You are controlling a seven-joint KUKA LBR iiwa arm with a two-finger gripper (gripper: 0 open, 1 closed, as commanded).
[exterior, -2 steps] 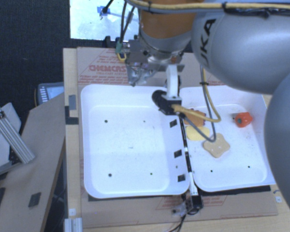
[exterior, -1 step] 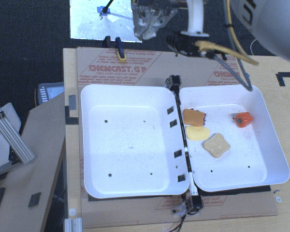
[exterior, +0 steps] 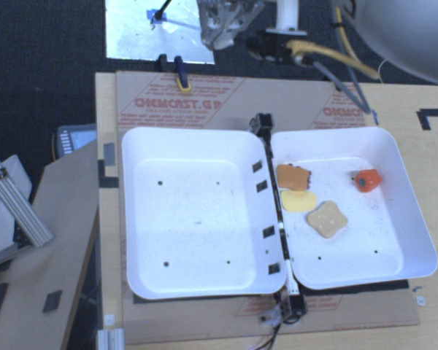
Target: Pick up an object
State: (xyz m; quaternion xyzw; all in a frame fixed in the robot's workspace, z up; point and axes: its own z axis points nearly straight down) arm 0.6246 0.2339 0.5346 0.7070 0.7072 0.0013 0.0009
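— Since four small things lie in the right-hand shallow white plastic bin (exterior: 412, 224), which would you go for?

— Probably the small red-orange rounded piece with a dark end (exterior: 366, 180), toward the right of the frame near that bin's upper wall. It sits well apart from the others, so there is room on both sides of it. It looks like a light, stiff plastic toy; rounded and likely smooth, so it could roll or slip unless taken across its middle.

— And the cluster near the divider?

— The orange-brown flat jagged-edged slab (exterior: 293, 176), the pale yellow flat disc (exterior: 298, 201) just below it, and the tan, toast-shaped flat piece (exterior: 327, 219) lie close together, the disc seemingly touching its neighbours. All look light and thin, lying flat on the bin floor, which I judge hard to get under. The tan one seems thickest; its opposite edges would be my choice.

— Where is the claw (exterior: 220, 24)?

— High at the upper middle of the frame, above the far edge of the table (exterior: 204, 100), well away from the bins. Nothing hangs from it that I can see, and how wide it stands I cannot tell.

— The left-hand white bin (exterior: 131, 217)?

— Just bare floor with a few dark specks.
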